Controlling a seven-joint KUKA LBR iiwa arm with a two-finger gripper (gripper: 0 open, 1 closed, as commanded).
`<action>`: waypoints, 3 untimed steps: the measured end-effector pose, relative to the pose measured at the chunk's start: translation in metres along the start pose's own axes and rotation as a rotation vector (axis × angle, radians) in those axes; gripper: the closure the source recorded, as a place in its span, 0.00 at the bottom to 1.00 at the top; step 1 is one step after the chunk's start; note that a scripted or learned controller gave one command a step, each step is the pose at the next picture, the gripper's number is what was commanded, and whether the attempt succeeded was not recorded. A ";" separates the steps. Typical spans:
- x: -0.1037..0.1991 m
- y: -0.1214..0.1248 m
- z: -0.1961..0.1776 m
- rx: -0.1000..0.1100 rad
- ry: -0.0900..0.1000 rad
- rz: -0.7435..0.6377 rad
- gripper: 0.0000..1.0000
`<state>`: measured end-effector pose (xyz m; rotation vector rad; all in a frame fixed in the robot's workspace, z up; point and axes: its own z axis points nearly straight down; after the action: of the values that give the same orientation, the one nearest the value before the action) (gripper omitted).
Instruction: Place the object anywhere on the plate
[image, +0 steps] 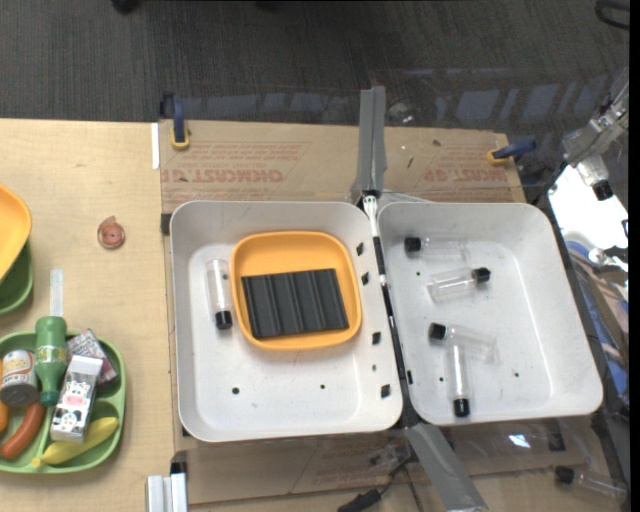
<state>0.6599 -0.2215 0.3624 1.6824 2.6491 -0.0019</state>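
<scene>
Vial (218, 292) just beside orange plate's (296, 252) left rim, seemingly untouching.

Dark carpet (300, 45) and a wooden table (80, 180) frame a cardboard-lined bench.

Brown cardboard (270, 165), held by clamps (178, 135) at its far corners, lies over the bench, while grey carpet runs along the top and pale wood fills the left side.

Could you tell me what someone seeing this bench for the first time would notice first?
Most likely the orange plate in the left bin, with a dark ribbed block lying on it and one clear vial beside it. Next, the four clear, black-capped vials scattered in the right bin.
</scene>
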 end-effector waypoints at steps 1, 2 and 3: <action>0.000 0.000 -0.071 0.000 0.001 -0.182 1.00; -0.001 0.000 -0.079 -0.002 0.001 -0.518 1.00; 0.052 -0.113 -0.080 -0.002 0.002 -0.943 1.00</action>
<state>0.5351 -0.2226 0.4420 0.2963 3.1252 -0.0001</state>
